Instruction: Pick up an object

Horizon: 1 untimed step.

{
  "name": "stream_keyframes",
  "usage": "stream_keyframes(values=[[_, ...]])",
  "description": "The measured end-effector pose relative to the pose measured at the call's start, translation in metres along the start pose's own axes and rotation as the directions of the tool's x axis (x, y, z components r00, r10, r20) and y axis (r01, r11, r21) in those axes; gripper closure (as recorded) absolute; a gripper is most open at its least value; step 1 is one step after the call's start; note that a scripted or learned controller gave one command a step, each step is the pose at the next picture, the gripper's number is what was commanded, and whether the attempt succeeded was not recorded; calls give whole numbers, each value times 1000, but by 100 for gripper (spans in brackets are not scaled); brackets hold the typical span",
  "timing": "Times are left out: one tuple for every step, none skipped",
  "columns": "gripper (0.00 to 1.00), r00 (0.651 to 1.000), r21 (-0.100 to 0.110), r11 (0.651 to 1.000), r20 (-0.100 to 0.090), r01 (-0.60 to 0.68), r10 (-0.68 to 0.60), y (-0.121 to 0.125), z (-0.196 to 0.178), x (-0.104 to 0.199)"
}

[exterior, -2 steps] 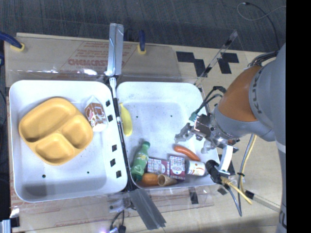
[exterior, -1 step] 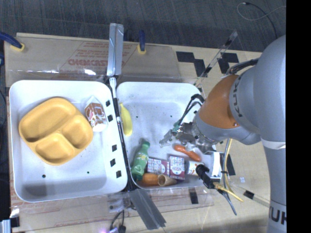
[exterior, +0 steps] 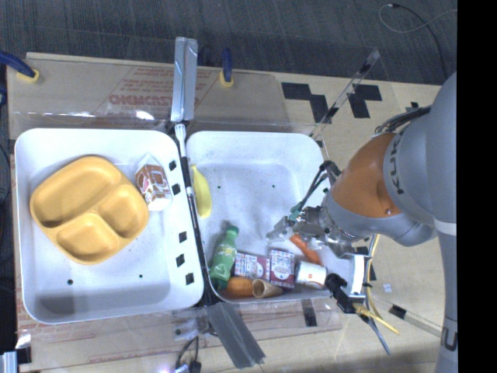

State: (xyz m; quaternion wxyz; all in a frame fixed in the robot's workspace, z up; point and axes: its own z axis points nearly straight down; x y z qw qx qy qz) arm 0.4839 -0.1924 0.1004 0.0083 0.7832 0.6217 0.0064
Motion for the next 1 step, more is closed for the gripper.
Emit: stream_keyframes(values=[[100,1000,5,1000,0,4,-4,-1,-8,0]])
